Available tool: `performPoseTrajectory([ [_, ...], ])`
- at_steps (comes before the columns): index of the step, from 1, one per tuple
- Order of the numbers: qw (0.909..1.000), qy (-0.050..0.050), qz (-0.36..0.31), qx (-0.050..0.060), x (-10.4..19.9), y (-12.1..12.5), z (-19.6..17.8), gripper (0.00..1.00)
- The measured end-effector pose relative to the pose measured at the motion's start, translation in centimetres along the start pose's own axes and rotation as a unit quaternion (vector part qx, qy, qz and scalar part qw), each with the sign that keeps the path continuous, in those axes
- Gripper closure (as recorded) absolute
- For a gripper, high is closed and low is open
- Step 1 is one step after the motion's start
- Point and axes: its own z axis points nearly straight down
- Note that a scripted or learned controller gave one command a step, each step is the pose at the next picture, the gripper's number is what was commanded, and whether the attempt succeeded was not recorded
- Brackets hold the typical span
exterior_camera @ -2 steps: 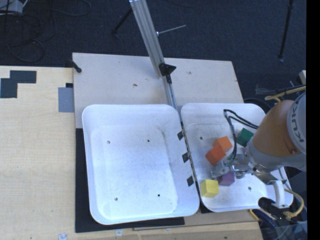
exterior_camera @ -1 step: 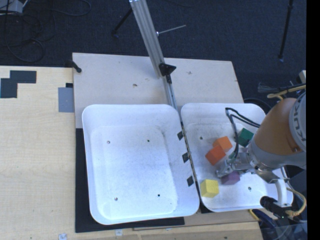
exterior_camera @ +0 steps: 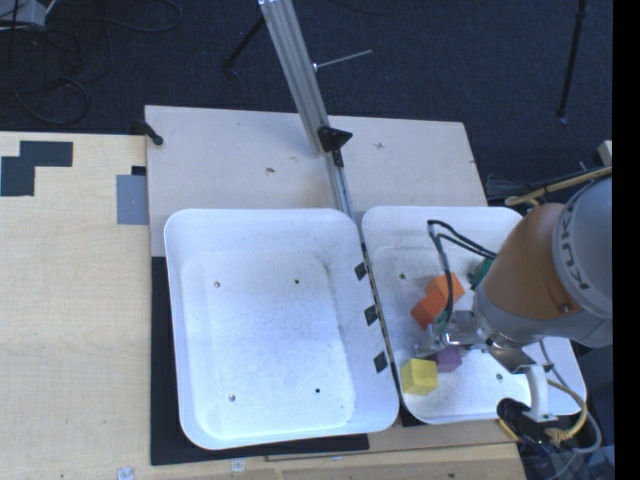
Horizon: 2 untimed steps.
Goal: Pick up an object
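In the right bin [exterior_camera: 400,238] lie an orange block [exterior_camera: 438,299], a yellow cube [exterior_camera: 420,376] near the front rim, and a small purple piece [exterior_camera: 450,359] between them. My gripper [exterior_camera: 447,339] reaches down from the arm on the right, just below the orange block and right above the purple piece. The wrist hides the fingertips, and part of the purple piece is covered by the gripper.
The left bin [exterior_camera: 190,238] sits beside the right one, split from it by a ridge with black clips [exterior_camera: 368,313]. A slanted aluminium rail [exterior_camera: 300,78] rises behind the bins. Black cables [exterior_camera: 450,240] loop over the right bin near the arm.
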Motion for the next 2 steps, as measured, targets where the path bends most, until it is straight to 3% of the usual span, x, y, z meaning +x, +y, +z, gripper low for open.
performPoseTrajectory([
  [1, 1.0000, 0.006, -0.004, 0.003, 8.0, 4.3, -9.9, 1.00],
  [2, 1.0000, 0.006, -0.005, 0.006, 16.2, 5.7, -12.1, 1.00],
])
